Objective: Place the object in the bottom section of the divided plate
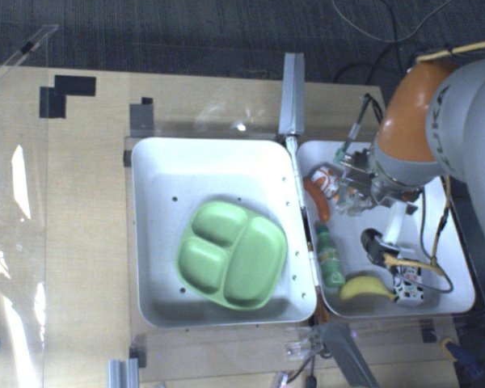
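Object: no one item is marked out as the task's thing. The candidates all lie to the right of the divided plate [233, 254], across the bin wall: an orange-red sausage-shaped item [318, 199], a green bottle [329, 257] and a banana [365, 288].
Nearest to plate: the bottle and the sausage-shaped item, just beyond the plate's right edge. The banana is farther right and lower.
Plate: green, three compartments, all bare. It sits slightly turned in the left bin [158, 217].
Gripper: the gripper [349, 191] is low over the right bin [457, 297], right of the plate and close beside the sausage-shaped item.
Gripper state: cannot tell how far open it is, or whether it has hold of anything.
Arm: the arm [420, 128] is well right of the plate, above the right bin.
Done: nothing that shows, since no item rests on the plate.
Left: by judgement almost all of it remains, namely a secure pick, the carry leftward over the bin wall, and the release into the plate's bottom section.
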